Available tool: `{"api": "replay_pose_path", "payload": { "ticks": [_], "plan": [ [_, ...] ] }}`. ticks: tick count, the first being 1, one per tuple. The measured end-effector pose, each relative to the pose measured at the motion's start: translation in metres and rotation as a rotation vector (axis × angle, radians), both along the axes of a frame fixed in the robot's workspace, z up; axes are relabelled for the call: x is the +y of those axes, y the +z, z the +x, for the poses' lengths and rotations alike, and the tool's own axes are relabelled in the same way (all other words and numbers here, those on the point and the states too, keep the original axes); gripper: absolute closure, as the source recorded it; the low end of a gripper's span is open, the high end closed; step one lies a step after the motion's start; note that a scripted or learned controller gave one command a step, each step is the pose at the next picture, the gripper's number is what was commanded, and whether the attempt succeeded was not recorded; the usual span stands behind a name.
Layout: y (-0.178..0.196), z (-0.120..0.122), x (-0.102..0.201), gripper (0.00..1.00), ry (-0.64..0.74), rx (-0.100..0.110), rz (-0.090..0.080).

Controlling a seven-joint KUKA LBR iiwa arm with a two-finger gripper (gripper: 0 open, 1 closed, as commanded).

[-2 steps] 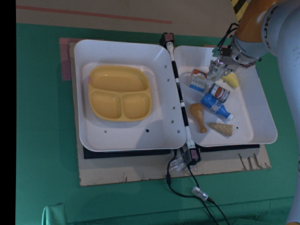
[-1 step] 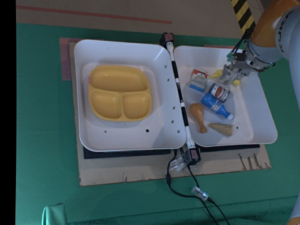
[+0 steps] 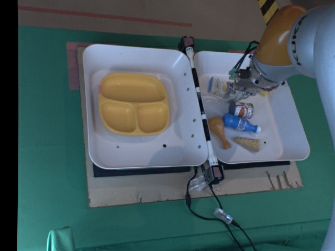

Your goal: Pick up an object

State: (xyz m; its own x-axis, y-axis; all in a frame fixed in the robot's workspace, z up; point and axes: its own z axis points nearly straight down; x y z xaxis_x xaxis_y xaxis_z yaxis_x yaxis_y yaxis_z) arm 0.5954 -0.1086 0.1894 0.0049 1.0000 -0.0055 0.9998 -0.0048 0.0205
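Small blue plastic bottle [image 3: 240,123] w/ white label lies in middle of right white bin [image 3: 293,140], prob. light, stiff, slippery; grip across body. Gripper [image 3: 238,88] hovers near far edge; state cannot tell.

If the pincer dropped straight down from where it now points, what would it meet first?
Probably the small carton beside the pincer, or the right bin's bare floor just next to it; depth is unclear from this slanted view.

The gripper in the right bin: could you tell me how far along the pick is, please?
Nothing looks picked yet. The gripper is down in the right bin beside a small carton. The can, blue bottle, drumstick and wedge lie on the bin floor. Grasping and lifting remain.
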Motion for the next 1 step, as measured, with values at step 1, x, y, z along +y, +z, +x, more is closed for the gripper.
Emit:
{"api": "replay_pose_path", "payload": {
  "ticks": [1],
  "plan": [
    [-0.0012,0.0,0.0002,0.0,0.0,0.0,0.001]
  ]
}}
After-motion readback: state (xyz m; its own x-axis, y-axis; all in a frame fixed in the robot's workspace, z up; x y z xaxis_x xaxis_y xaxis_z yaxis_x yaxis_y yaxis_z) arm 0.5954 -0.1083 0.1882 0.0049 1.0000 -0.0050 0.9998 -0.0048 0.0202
